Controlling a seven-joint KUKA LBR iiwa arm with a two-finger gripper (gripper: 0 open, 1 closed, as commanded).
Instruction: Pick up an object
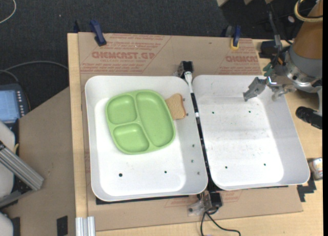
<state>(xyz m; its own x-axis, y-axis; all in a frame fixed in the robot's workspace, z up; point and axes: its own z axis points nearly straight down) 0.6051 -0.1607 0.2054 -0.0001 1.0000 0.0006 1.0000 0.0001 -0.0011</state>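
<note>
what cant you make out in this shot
- Gripper, camera view: small and blurred over the right bin; finger state unreadable.
- Tan object, camera view: its left edge lies against the green plate; too small to identify.
- Arm: cut off by the frame edge.

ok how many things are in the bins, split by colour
green: 1, the divided plate in the left bin
tan: 1, the small block touching the plate's right edge
total: 2, both in the left bin
</note>
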